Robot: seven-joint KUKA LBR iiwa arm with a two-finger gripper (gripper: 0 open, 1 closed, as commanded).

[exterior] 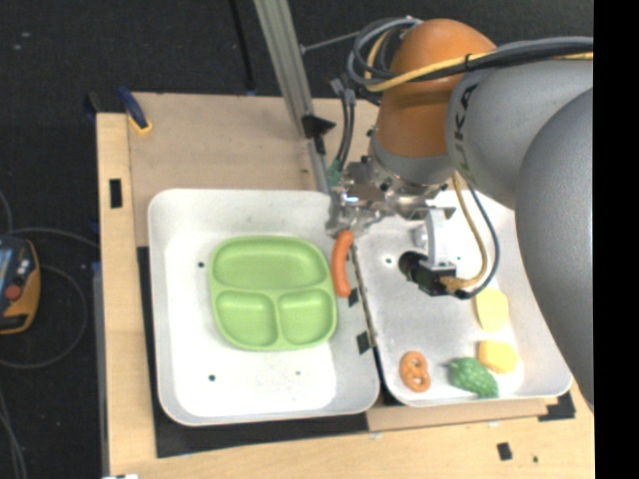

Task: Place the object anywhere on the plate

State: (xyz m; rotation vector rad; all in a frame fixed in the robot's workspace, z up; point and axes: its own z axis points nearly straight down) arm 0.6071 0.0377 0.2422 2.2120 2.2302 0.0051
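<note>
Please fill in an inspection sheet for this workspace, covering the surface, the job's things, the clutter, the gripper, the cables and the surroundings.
Surface: wooden bench bearing a left white bin and a right white bin side by side.
Job's things: green three-compartment plate lies in the left bin; an orange carrot-like object hangs upright at the plate's right edge, under the gripper.
Clutter: in the right bin, two yellow pieces, a pretzel and a green toy.
Gripper: gripper above the bins' shared edge, at the top of the orange object; grip cannot be confirmed.
Cables: yellow and black cables loop around the wrist.
Surroundings: aluminium post behind; dark floor; orange device at left.
</note>
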